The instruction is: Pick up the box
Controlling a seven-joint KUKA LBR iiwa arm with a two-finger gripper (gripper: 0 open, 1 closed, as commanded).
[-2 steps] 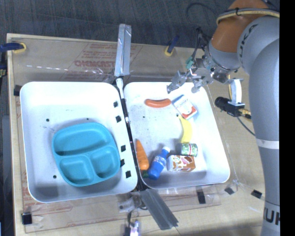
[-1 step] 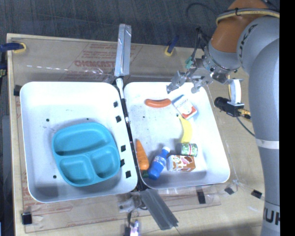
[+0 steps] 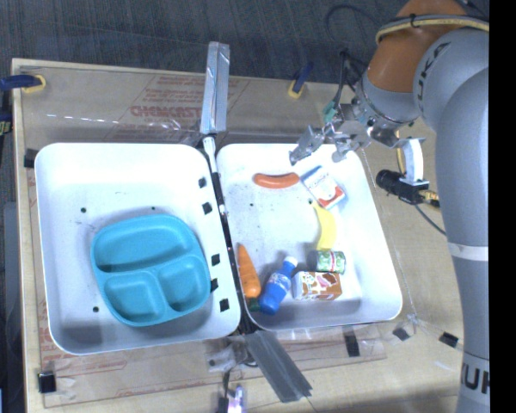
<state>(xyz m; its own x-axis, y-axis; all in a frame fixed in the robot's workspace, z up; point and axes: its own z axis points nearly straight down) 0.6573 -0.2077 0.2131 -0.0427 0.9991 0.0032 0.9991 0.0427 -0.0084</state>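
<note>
A small white carton box [image 3: 324,188] with blue and red print lies in the right bin [image 3: 374,231], near its back, beside a sausage [image 3: 276,180]. A second, brown box [image 3: 317,286] lies near the bin's front. My gripper [image 3: 322,150] hangs over the back rim of the right bin, just above and behind the white box. Its fingers [image 3: 303,151] are spread open with nothing between them, and they do not touch the box.
The right bin also holds a banana [image 3: 327,227], a green can [image 3: 331,261], a blue bottle [image 3: 275,288] and a carrot [image 3: 248,271]. A blue sectioned plate [image 3: 151,267] lies in the left bin [image 3: 60,188]. A metal divider [image 3: 213,89] runs between the bins.
</note>
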